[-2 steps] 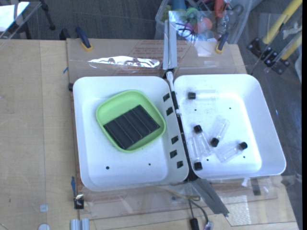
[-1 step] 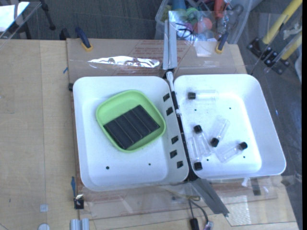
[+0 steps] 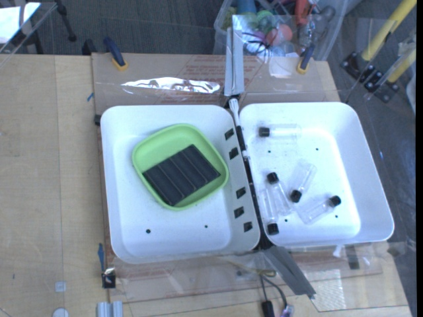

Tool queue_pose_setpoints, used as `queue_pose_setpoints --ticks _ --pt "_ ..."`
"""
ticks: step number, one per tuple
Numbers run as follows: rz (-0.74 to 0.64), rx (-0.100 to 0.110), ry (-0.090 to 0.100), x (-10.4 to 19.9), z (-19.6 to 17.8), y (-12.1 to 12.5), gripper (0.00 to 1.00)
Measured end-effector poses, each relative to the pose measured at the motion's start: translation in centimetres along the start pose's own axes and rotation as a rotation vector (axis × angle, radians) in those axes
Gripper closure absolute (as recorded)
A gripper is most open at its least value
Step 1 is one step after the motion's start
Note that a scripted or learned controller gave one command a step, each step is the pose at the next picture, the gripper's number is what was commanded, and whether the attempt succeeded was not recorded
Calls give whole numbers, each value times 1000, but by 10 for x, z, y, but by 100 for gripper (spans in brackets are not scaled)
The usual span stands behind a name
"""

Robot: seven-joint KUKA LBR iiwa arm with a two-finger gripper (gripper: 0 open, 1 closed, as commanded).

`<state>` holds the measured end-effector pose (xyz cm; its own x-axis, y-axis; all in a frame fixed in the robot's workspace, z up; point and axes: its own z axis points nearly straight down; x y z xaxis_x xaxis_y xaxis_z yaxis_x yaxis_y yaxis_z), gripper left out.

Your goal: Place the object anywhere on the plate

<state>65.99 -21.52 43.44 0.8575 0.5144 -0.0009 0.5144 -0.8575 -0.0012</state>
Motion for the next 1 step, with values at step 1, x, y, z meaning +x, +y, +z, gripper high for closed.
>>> queue_pose_setpoints --ticks 1 --pt "125 -1 1 -3 0 5 0"
